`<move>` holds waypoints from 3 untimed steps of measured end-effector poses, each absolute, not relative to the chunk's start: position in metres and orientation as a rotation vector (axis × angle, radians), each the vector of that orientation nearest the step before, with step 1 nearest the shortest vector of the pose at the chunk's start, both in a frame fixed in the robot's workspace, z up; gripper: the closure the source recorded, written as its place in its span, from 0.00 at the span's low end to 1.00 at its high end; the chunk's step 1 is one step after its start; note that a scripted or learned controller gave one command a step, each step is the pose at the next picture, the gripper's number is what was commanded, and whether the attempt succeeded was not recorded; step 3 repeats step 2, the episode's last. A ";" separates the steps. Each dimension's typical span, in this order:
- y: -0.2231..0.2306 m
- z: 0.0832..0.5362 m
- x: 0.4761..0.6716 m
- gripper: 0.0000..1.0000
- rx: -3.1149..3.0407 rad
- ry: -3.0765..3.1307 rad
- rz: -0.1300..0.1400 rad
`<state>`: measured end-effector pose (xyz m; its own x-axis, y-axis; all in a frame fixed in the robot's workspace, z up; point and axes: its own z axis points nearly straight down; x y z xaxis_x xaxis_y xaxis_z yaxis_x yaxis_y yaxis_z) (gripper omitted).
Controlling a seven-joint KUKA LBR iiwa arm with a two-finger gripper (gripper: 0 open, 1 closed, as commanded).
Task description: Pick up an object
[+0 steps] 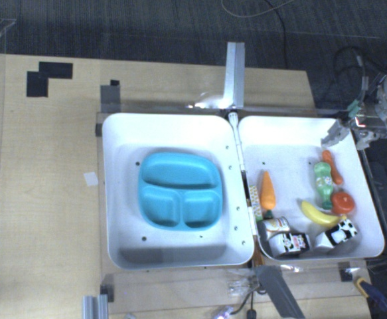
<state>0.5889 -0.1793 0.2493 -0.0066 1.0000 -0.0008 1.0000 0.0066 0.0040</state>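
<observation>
The right bin (293,135) holds several small toys. An orange carrot (267,190) lies near its left wall. A green bottle (323,180), a thin orange-red piece (332,167), a red tomato (343,201) and a yellow banana (318,212) crowd the right side. Two black-and-white cartons (286,238) (343,231) sit along the front wall. My gripper (350,130) hangs over the bin's far right corner, above and apart from the toys, with nothing seen in it.
The left bin (120,178) holds a blue divided plate (180,190). A metal post (235,72) rises at the back between the two bins. Cables trail over the dark floor behind the bench.
</observation>
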 end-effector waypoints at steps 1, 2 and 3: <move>-0.197 0.129 0.625 0.00 2.038 2.387 0.003; -0.204 0.088 0.643 0.00 2.122 2.306 0.007; -0.204 0.088 0.643 0.00 2.122 2.306 0.007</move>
